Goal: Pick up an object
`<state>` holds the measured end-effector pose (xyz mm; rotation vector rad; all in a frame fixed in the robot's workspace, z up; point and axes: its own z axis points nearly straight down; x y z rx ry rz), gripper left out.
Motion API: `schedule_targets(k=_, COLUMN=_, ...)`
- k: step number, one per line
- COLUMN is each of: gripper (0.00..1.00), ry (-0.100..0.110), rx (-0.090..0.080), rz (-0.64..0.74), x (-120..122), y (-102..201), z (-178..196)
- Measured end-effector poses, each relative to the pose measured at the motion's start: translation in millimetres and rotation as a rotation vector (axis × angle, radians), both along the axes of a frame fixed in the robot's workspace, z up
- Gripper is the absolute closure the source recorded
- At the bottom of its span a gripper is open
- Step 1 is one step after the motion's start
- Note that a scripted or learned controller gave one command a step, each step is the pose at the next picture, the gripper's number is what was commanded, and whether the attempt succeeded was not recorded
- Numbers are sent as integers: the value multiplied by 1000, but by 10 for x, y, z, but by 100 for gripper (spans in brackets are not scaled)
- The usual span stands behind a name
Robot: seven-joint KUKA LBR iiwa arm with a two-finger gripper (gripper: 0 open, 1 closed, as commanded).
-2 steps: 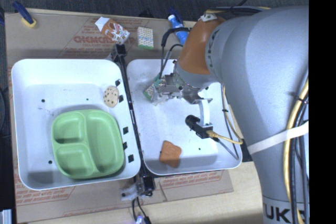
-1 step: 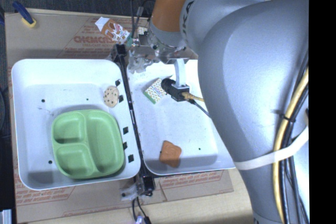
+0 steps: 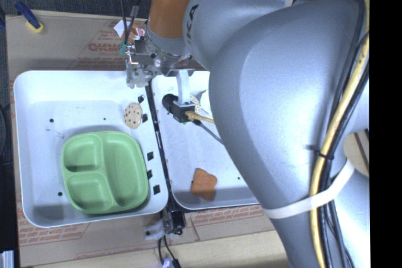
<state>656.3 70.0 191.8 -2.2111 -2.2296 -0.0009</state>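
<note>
Left bin [image 3: 25, 154] holds green tray [image 3: 104, 171], perhaps a cookie [image 3: 132, 115].

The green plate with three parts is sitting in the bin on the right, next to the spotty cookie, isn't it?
Not quite. The camera view shows the green plate in the left bin, not the right one. The rest holds: it has three parts, and the spotty cookie lies in that same bin, just beside the plate's upper right corner.
</note>
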Motion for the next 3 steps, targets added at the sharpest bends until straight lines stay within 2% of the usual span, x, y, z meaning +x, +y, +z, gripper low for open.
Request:
schedule_targets(k=1, gripper=100, ry=-2, rx=0, rz=1, x=2, y=687, z=741)
schedule_targets(k=2, gripper=100, ry=4, rx=-1, rz=1, x=-103, y=1466, z=490)
schedule_targets(k=3, gripper=100, ry=6, rx=-3, rz=1, x=-10, y=1480, z=273)
